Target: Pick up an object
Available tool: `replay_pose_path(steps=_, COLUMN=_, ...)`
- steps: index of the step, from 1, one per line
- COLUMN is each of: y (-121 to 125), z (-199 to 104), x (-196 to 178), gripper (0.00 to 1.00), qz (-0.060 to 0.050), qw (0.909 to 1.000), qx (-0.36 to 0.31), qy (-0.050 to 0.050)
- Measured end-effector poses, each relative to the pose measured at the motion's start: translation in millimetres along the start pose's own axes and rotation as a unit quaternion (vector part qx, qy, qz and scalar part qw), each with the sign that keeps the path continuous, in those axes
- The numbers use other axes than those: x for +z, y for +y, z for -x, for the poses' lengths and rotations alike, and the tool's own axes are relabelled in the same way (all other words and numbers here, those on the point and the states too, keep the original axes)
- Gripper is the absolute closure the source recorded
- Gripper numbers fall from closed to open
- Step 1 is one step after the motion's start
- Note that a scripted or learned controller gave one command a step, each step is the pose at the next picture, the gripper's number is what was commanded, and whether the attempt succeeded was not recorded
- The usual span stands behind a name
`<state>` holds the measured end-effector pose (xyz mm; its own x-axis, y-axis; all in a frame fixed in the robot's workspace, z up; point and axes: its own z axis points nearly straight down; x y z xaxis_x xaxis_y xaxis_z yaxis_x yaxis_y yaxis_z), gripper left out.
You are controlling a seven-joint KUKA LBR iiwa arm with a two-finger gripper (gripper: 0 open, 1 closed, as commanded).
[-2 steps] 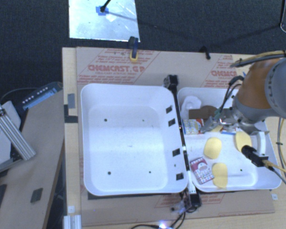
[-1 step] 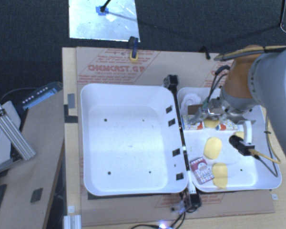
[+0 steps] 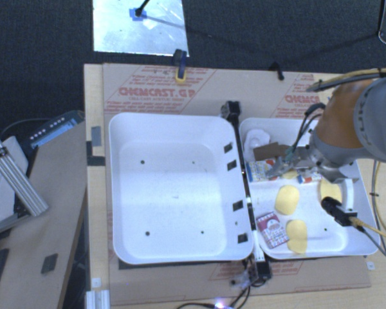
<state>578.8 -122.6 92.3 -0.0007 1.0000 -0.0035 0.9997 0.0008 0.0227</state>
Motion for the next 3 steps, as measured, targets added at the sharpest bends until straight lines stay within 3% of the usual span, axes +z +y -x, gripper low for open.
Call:
replay_pose_path(steps=1, y=-92.3, z=-23.0, x=5.1, gripper=0.00, qz=-0.015, qw=0.9999, qx=0.000, qy=0.003)
replay_pose_path(steps=2, y=-47.9, z=-3.1, x=6.4, gripper=0.00, qz=-0.009, qw=1.0000, qx=-0.002, qy=0.001)
replay_pose_path(steps=3, y=-48.4, z=-3.5, x=-4.7, gripper=1.00, qz=-0.009, qw=1.0000, qx=-0.002, qy=0.001)
